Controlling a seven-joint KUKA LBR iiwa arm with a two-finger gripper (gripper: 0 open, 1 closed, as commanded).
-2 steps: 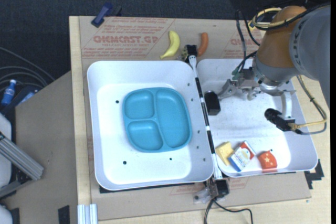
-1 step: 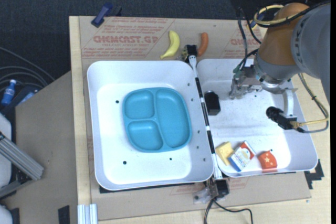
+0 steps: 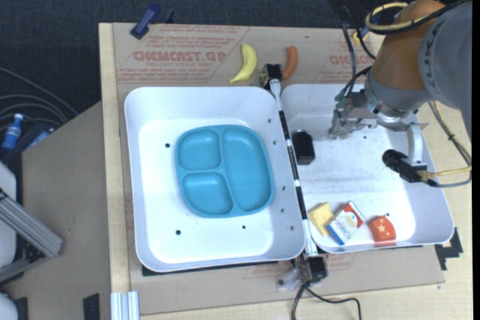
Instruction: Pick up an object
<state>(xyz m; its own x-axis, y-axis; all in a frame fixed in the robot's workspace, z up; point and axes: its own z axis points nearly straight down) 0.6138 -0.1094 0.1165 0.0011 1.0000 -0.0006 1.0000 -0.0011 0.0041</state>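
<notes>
My gripper [image 3: 346, 124] hangs over the upper left part of the right bin [image 3: 427, 228], pointing down at bare bin floor, with nothing seen in it. Near that bin's front edge lie a yellow wedge [image 3: 321, 218], a small white, red and blue box [image 3: 345, 225] and a red piece [image 3: 382, 228]. A black block [image 3: 302, 147] sits at the bin's left wall, left of the gripper. The grey arm with its orange band [image 3: 401, 49] comes in from the upper right.
The left bin [image 3: 150, 161] holds a blue divided plate [image 3: 223, 169]. Behind the bins a yellow banana [image 3: 244, 64] and an orange sausage-shaped toy [image 3: 289, 61] lie on the bench. A black fitting with cable [image 3: 400, 164] sticks out right of the gripper.
</notes>
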